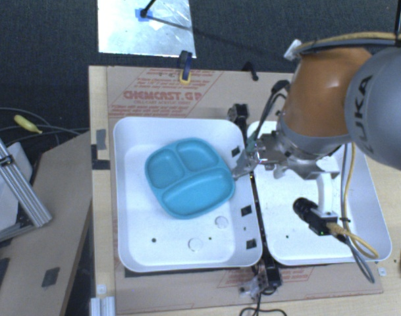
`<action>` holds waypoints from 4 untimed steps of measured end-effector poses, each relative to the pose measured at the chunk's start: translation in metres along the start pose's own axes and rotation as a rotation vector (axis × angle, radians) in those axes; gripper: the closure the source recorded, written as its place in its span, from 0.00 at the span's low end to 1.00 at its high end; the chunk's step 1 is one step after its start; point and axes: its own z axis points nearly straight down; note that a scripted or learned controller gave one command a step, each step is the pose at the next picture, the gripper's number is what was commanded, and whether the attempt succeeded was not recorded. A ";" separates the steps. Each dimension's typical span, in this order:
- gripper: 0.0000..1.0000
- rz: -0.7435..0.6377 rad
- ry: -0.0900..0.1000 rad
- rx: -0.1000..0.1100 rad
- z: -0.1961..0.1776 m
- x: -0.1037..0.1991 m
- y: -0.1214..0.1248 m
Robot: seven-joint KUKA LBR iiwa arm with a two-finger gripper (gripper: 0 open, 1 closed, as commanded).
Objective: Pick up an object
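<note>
Blue divided plate (187, 176): sole loose item, lying flat in left bin (124, 196), mid-floor, a shade toward 12 o'clock. Three wells, face up, raised rim.

Gripper (242, 166): low at the plate's 3 o'clock rim, over the wall the two bins share. Apart or together, cannot tell; the tip is too small and dark against the wall. Nothing visibly clamped. Contact with the rim: cannot tell, just beside at least.

Arm (332, 97): hangs over right bin (286, 245), reaching toward 9 o'clock.

Judgement, step in hand: closing in on the plate's edge for a grasp. Plate is wide, shallow and probably slick, so only the rim offers purchase. To do it well:
- Straddle the rim, one side inside the nearest well and one outside.
- Come down square, then clamp firmly before lifting.
- Mind the bin wall close by. There is little room, and the plate could be shoved toward 9 o'clock instead of caught.
- Lift slowly. Held at one edge, the plate will likely droop and may slip.

Outward: printed cardboard sheet (160, 91) under both bins; silver sheet (144, 18) at 12 o'clock.
</note>
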 end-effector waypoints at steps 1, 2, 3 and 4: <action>0.00 0.010 -0.004 -0.007 -0.077 -0.027 -0.029; 0.00 -0.003 0.000 -0.002 -0.113 0.070 -0.028; 0.00 0.004 0.000 -0.009 -0.187 0.104 0.034; 0.00 0.000 -0.002 0.008 -0.150 0.158 -0.023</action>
